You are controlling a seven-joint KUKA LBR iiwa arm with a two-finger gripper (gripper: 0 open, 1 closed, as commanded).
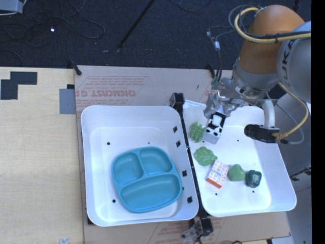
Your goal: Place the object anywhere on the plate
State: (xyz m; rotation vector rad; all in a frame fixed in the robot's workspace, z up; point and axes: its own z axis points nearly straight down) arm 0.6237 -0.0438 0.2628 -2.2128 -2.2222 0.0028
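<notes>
1. The arm [284, 50], upper right of the frame, is grey with a rounded orange band above the wrist.
2. Yellowish and grey cables loop over the orange band and trail down the right side.
3. A black cylindrical fitting juts out below.
4. The claw [217, 117] is silvery metal with a black-and-white tip.

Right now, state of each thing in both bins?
Blue plate: left bin, nothing on it.
Gripper: low over right bin, at black-and-white block.
Green toy: loose.
Green leaf piece: loose.
Red-white packet: flat.
Green ball: loose.
Teal object: loose.
</notes>
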